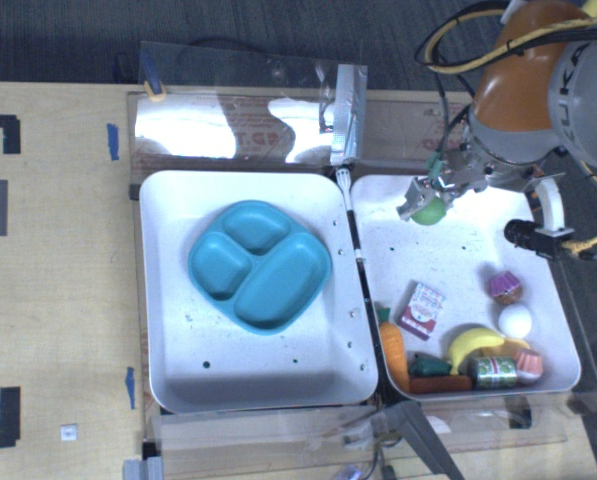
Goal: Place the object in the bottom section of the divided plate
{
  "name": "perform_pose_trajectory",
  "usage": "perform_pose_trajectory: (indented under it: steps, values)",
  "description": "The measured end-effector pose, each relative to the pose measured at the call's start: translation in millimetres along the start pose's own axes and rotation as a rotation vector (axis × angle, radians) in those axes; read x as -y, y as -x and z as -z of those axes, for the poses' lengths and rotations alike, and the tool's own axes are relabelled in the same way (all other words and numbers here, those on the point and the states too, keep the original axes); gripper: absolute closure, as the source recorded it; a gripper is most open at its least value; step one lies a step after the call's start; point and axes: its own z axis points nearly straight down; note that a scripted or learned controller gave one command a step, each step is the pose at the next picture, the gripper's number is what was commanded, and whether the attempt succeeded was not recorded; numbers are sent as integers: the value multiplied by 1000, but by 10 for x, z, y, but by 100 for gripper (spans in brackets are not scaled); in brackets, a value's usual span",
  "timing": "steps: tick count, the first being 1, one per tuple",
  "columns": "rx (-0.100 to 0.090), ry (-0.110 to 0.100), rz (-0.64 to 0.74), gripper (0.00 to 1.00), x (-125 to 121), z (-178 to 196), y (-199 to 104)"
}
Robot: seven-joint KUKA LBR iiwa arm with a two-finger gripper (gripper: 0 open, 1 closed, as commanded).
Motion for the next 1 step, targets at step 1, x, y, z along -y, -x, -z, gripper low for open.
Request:
perform_pose_trajectory:
  steps: [1]
  values:
    - [-1, -4, 36, 100, -203, -254, -591]
